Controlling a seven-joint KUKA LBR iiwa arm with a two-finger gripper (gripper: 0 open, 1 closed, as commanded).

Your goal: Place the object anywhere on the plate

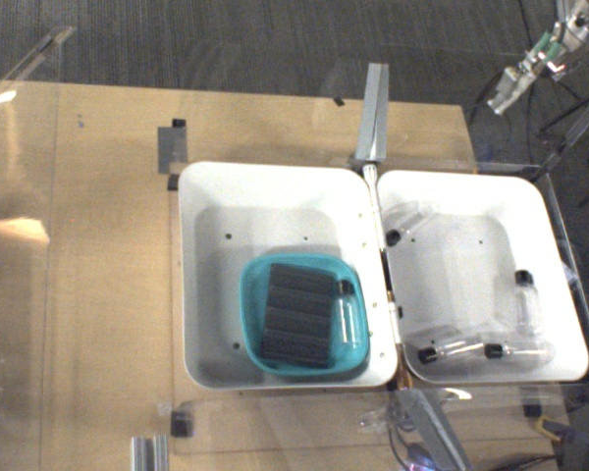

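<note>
While the gripper (515,78) sits far up-right off the bins, finger state impossible to tell, a clear vial (348,314) and a dark ribbed block (296,314) already lie on the teal plate (252,302) in the left bin (206,263), so arguably just retreat without bumping anything.

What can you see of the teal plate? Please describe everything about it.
The plate is teal, roughly square with rounded corners and a raised rim, and looks like plastic. It lies flat on the floor of the left bin, toward its near right corner. A dark ribbed block lies on it, and a clear bottle with a dark cap rests along its right side.
</note>
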